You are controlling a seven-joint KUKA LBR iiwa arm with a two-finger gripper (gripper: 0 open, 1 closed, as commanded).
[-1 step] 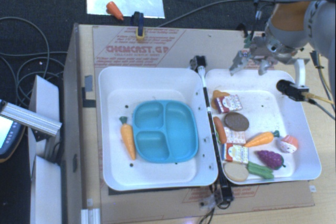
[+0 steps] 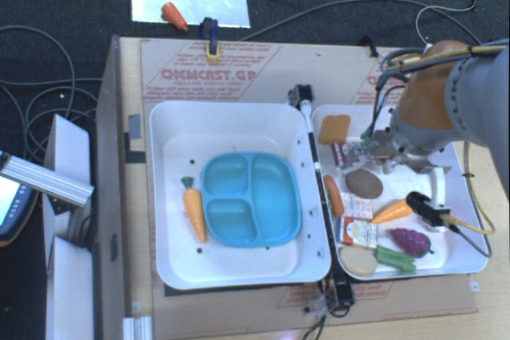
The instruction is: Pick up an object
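A brown bench [image 2: 239, 68] carries two white bins. Over the right bin [image 2: 476, 247] hangs the gripper [image 2: 381, 149]; I cannot tell if it is open or closed. A brown oval toy [image 2: 364, 183] lies just beside it, at 7 o'clock.

Divided plate [image 2: 252, 199] in left bin [image 2: 171, 127] (carrot [image 2: 194, 208] just left), toy foods in right bin [image 2: 466, 247]
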